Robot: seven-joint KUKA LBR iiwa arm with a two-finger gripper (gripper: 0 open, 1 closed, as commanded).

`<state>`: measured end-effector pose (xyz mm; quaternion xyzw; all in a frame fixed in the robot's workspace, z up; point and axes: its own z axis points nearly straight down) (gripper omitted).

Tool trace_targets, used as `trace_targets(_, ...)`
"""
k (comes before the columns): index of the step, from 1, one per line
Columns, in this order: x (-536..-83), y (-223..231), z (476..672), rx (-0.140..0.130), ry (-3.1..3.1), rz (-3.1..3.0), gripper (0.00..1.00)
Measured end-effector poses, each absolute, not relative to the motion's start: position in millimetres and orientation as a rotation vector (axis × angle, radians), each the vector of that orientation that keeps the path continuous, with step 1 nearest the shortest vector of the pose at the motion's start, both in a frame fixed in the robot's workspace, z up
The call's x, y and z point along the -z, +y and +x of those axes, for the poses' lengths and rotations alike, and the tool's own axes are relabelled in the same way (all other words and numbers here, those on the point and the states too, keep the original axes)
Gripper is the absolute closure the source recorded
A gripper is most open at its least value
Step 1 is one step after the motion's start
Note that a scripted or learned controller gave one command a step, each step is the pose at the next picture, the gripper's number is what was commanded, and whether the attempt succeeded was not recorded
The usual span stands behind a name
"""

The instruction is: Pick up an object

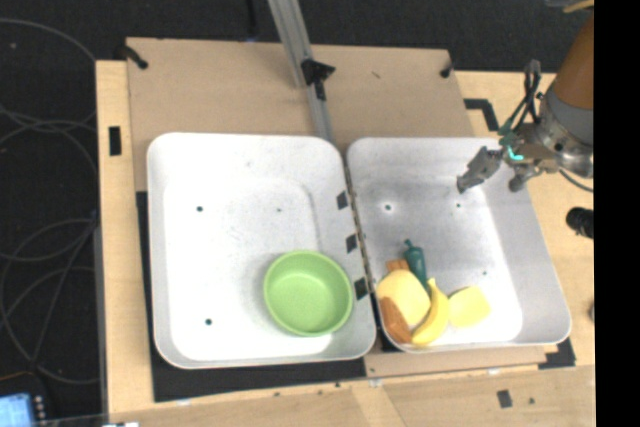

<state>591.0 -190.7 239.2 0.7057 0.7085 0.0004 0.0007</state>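
My gripper [494,173] hangs over the far right part of the right bin [440,185], open, with nothing between its two fingers [472,175]. At the near edge of that bin lies a cluster of objects: a yellow banana [434,317], a yellow block [469,306], a pale yellow rounded piece [402,293] with an orange-brown piece under it, and a small dark green object [415,261]. The gripper is well apart from this cluster, farther back in the bin. In the left bin [220,205] a green bowl [307,292] sits near the front right corner.
A grey metal pole [290,25] slants over the bench behind the bins. The bins meet at a middle divider [352,235]. The arm's orange band [577,65] shows at the right edge. Cables lie on the dark floor to the left.
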Motion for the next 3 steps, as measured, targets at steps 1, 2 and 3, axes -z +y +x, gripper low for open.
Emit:
trace_targets(1, -176, -193, 590.9, 0.008, 2.222, 2.224, 0.00)
trace_targets(2, -119, -186, 590.4, 0.006, 2.222, 2.224, 0.00)
trace_targets(3, -100, -187, 590.2, 0.005, 2.219, 2.223, 0.00)
